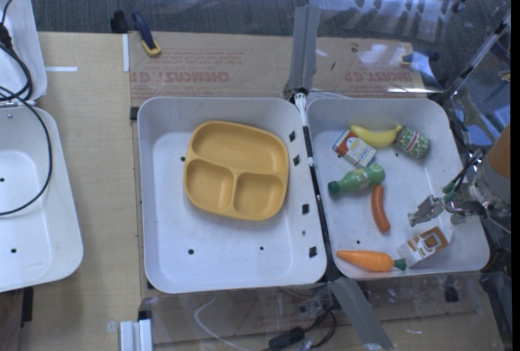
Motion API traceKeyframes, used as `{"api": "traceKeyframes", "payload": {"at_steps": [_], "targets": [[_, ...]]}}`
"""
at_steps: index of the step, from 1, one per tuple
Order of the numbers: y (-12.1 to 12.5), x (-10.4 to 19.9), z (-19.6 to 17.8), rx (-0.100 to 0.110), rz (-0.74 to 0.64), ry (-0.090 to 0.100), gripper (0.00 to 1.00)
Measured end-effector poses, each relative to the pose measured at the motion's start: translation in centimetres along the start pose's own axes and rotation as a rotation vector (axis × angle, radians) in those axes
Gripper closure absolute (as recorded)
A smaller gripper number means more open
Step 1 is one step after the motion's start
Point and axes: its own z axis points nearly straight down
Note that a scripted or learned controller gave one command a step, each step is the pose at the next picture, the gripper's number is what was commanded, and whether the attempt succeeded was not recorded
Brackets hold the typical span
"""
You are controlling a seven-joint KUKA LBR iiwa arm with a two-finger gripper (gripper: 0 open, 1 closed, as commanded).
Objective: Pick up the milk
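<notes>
Currently positioned: gripper (428,212), open and holding nothing, just above the milk carton (425,245) in right bin (470,175).

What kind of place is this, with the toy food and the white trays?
Most likely a robotics lab bench set up for grasping trials. Two white bins sit side by side, toy groceries like a carrot lie in one, and an end effector reaches in.
</notes>
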Motion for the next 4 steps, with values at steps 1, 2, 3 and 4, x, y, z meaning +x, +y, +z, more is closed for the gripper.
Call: {"api": "traceKeyframes", "payload": {"at_steps": [1,2,3,4], "targets": [[0.1,3.9,2.4,-0.006,-0.045,-0.009,0.0],[0.2,0.0,2.3,-0.006,-0.256,-0.002,0.0],[0.2,-0.2,1.4,-0.007,-0.252,-0.007,1.0],[0.2,0.0,1.4,-0.005,-0.255,-0.003,0.0]]}}
